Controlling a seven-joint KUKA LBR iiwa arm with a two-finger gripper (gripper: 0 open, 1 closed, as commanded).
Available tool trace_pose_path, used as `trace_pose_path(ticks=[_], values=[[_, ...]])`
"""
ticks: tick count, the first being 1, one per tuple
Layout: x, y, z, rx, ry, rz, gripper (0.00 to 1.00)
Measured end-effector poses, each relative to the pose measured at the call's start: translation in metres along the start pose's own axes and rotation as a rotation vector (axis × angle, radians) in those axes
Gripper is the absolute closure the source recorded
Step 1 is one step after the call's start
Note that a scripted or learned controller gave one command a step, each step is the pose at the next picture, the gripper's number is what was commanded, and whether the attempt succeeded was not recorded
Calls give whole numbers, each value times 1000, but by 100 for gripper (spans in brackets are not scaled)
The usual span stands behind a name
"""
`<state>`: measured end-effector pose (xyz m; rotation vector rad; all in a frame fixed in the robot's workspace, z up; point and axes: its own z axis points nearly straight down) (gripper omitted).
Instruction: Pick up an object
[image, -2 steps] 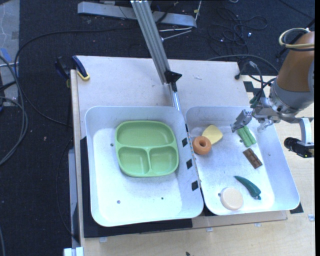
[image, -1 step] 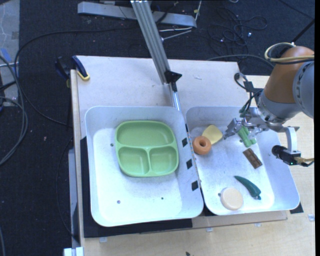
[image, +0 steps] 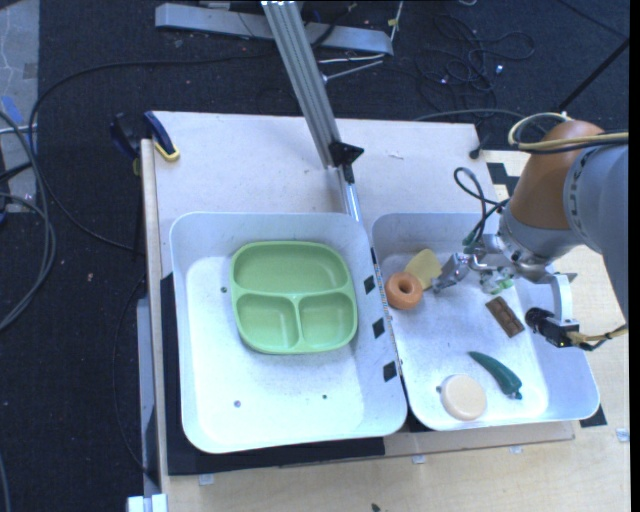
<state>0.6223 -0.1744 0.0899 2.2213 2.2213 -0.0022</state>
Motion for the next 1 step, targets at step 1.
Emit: trace_pose_path(ticks=[1], values=[[0,1,-14,-4,-1,0,100]])
